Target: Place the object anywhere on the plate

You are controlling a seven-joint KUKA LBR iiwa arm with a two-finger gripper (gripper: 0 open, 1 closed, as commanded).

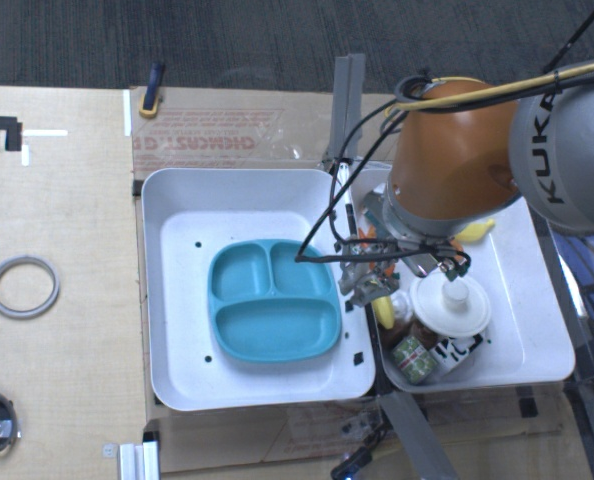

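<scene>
In the left white bin [167,298], a blue divided plate [274,301] is lying flat with nothing on it. The arm is reaching in from the right, its end effector [369,280] hanging over the seam between the two bins, just off the plate's right edge. In the right bin [532,318], a white bottle [453,306], a yellow object [382,311] and a green-labelled can [413,359] are crowding together beside it.
</scene>
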